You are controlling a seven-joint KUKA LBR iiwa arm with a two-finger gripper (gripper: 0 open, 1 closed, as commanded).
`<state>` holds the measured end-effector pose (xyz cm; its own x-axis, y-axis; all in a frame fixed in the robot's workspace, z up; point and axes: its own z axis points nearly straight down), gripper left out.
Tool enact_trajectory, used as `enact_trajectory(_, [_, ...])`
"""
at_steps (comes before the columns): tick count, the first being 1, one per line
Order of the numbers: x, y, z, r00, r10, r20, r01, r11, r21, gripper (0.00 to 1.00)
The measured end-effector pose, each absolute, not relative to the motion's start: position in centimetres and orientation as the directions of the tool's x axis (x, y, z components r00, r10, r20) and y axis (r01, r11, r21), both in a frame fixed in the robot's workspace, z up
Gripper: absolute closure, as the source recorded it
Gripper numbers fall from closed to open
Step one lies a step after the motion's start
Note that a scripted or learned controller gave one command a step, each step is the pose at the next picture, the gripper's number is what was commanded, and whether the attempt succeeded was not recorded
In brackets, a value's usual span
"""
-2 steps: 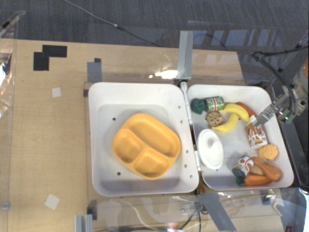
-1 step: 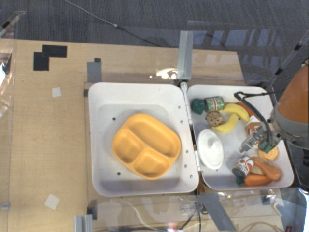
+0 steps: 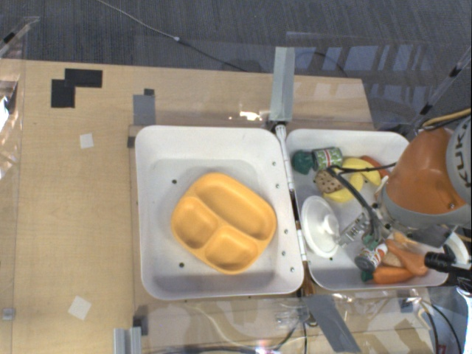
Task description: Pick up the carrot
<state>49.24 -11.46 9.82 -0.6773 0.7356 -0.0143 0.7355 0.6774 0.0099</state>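
Bench [image 3: 81, 220]: pale wood, 2 white bins side by side.
Left bin [image 3: 158, 271]: holds yellow divided plate [image 3: 223, 221], 3 sections, tilted diag.
Right bin [image 3: 332, 275]: crowded w/ small items.
Arm [image 3: 428, 179]: grey w/ orange band, over right bin's right half.
White bowl [image 3: 322, 226]: near bin's left wall.
Green bottle [image 3: 317, 158]: lying at far edge, just beside a yellow fruit [image 3: 361, 169].
Carrot [image 3: 391, 275]: orange, lying along near edge of right bin, bottom-right.
Gripper [image 3: 366, 234]: low betw bowl & carrot; can't tell how far open, or if it has anything.
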Motion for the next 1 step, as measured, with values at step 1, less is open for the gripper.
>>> enact_trajectory(1, [49.08,-11.51,9.58,-0.677,0.736,-0.011,0.736,0.677,0.006,0.00])
